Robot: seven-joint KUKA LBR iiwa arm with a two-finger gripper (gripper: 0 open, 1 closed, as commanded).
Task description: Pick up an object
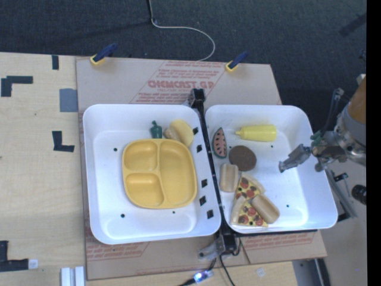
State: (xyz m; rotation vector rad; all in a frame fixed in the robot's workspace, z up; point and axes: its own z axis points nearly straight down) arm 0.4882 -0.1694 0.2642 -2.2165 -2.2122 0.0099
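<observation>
The table (36, 159) carried two shallow white bins side by side on a sheet of cardboard (178, 82) with red print. In the left bin (95, 177) a yellow divided plate (159, 173) lay near the middle, with three compartments facing up. Just at 12 o'clock from the plate there was a small dark green piece (155, 129) and, beside it toward 3 o'clock, a pale yellow rounded toy (181, 131) that touched the rim of the plate. The right bin (297, 121) held the toy food. A watermelon slice (219, 142) lay close to the wall between the two bins, and a yellow mustard bottle (257, 133) lay on its side at about 1 o'clock from it. Below the bottle, at 6 o'clock, sat a brown round patty (243, 157), and a beige bread-like piece (228, 177) touched it at 7 o'clock. Two pizza slices (246, 200) lay further toward 6 o'clock, one above the other, and a hot dog (265, 208) rested against the lower slice on its 3 o'clock side. The arm (351, 130) came in from 3 o'clock, and the end effector (293, 158) was over the 3 o'clock part of the right bin, well apart from the patty and the bottle. A grey finger pointed toward 8 o'clock, and nothing was seen in it; whether the end effector was open or closed, one could not tell from this view. A white cable (178, 25) ran over the dark floor (268, 16) at 12 o'clock.
</observation>
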